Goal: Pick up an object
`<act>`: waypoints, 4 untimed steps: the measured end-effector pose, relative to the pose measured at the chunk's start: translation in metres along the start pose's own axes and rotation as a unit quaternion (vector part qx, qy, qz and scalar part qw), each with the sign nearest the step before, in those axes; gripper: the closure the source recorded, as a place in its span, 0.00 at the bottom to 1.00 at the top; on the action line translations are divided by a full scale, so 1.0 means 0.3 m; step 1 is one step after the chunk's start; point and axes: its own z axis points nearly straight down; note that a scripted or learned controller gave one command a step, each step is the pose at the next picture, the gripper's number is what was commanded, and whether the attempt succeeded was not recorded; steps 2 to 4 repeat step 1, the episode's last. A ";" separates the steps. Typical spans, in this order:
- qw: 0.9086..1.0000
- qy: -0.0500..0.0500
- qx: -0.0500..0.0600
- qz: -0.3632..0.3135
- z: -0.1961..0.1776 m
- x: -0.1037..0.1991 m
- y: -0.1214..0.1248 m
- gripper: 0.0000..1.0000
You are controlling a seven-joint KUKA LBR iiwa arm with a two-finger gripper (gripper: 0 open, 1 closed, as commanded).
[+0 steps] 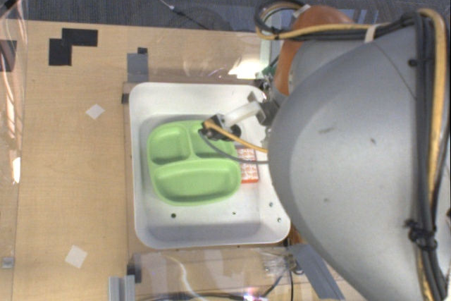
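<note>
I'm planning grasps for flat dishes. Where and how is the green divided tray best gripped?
Probably its raised rim at the view's lower edge, from straight above, one finger inside and one outside. The green divided tray lies flat, open side up, in the white bin, so only rim and dividers stand proud, and bare floor borders that edge.

Green divided tray point(190, 183) flat in bin point(211, 230)

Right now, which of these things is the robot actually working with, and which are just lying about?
Part of the job:
green divided tray
small red-and-white packet beside it
white bin holding both

Just lying about:
black L-shaped mark
pale squares on the bench
</note>
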 end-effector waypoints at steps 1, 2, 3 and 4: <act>0.999 0.000 0.001 0.050 0.108 0.153 -0.153 1.00; 0.999 0.000 0.001 0.050 0.108 0.153 -0.153 1.00; 0.999 0.000 0.001 0.050 0.108 0.153 -0.153 1.00; 0.999 0.000 0.001 0.050 0.108 0.153 -0.153 1.00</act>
